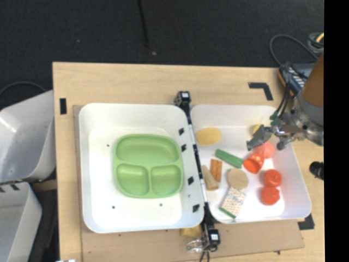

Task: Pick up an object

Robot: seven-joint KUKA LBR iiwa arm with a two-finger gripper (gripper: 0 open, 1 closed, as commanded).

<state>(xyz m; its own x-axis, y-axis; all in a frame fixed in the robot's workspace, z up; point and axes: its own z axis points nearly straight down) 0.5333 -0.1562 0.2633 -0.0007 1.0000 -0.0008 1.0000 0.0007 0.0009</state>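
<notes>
My gripper (269, 140) hangs over the right part of the right bin (289, 209). Its two dark fingers are spread apart, so it is open. A pink piece (266, 150) lies just below the gap between them, joined to an orange-red cup (252, 164) lying on its side. I cannot tell whether the fingers touch the pink piece. Close by are two red pieces (271, 177) (269, 196), a small yellow piece (256, 129), a tan disc (237, 178) and a green stick (228, 158).
A yellow oval (209, 136), two brown sticks (212, 173) and a patterned card (233, 202) lie in the right bin's left half. The left bin (92, 212) holds a green divided plate (148, 164). The arm and cables crowd the right edge.
</notes>
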